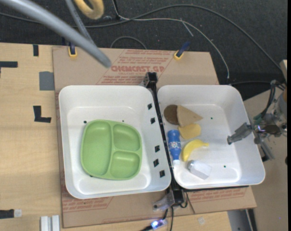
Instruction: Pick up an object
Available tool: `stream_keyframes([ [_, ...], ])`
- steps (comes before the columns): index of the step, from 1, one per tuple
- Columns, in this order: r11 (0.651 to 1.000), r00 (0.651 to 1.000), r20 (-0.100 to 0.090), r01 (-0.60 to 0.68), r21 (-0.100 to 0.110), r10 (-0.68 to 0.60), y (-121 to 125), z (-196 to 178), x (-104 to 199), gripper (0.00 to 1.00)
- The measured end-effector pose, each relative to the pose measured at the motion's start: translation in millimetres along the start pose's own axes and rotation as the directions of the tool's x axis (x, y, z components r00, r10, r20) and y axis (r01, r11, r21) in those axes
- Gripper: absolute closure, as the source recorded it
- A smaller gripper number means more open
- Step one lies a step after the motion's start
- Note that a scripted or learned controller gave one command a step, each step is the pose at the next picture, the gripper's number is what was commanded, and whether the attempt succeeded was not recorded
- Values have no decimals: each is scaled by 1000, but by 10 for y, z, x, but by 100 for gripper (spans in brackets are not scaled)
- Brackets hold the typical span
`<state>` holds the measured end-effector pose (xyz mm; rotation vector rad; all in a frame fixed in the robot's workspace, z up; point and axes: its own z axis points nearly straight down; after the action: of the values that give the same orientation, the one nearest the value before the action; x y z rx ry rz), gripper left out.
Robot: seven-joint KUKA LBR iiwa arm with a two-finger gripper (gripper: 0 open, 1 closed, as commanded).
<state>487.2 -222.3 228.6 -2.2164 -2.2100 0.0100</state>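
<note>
Basically nothing picked yet: gripper (239,133) at right bin (232,96) edge, grip state can't tell; banana (193,148) etc. untouched.

My bins: two shallow white plastic bins (68,129), smooth, faintly glossy | green divided plastic plate (111,149), matt | yellow plastic banana (193,148), shiny | base: brown printed cardboard sheet (131,64), matt

One fixed overhead camera looks slantwise down on both white bins (68,129).
</note>
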Motion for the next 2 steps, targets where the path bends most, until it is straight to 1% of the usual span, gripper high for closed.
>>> stream_keyframes([
  [1, 1000, 1000, 3, 4, -11, -4, 27, -59, 4, 0],
  [2, 1000, 1000, 1, 3, -5, -3, 17, 586, 36, 0],
])
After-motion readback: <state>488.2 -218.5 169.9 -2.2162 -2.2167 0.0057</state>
